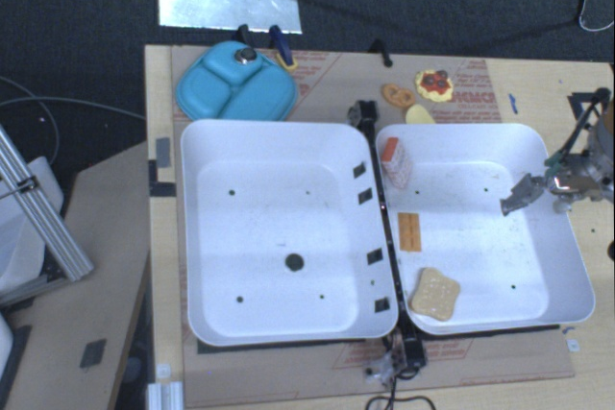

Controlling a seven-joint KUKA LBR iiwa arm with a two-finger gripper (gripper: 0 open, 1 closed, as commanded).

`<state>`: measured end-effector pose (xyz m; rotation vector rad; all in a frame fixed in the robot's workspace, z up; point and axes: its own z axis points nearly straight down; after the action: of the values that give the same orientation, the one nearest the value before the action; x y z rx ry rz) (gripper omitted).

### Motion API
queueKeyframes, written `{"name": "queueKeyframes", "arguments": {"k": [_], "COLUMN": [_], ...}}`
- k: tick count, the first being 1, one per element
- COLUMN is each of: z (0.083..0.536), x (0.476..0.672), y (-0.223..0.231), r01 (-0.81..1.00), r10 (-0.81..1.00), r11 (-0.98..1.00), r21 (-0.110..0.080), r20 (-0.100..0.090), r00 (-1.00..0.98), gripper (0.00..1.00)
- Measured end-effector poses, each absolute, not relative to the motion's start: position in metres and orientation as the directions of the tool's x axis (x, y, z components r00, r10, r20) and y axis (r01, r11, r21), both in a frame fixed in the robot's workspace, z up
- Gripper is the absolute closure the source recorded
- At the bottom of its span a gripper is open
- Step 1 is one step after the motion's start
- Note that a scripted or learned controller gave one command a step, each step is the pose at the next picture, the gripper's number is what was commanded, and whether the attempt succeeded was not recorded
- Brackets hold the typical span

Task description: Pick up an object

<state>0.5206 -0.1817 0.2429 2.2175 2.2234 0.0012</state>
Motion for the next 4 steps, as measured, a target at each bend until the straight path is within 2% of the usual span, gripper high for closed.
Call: {"name": "queueKeyframes", "arguments": {"k": [1,2,3,4], "z": [0.104,0.122,0.188,0.185], "x": [0.576,0.576,0.541,0.57], "y": [-0.091,-0.098,-0.023,0.01], "r01": [1.0,1.0,1.0,1.0], "r10": [1.0,1.0,1.0,1.0], "r11": [0.013,0.003,0.01,0.008], "r21": [-0.005,0.004,0.003,0.004], "r20": [0.005,-0.001,0.002,0.001], "r00": [-0.013,-0.003,-0.01,-0.008], "gripper": [0.0,1.0,1.0,1.0]}}
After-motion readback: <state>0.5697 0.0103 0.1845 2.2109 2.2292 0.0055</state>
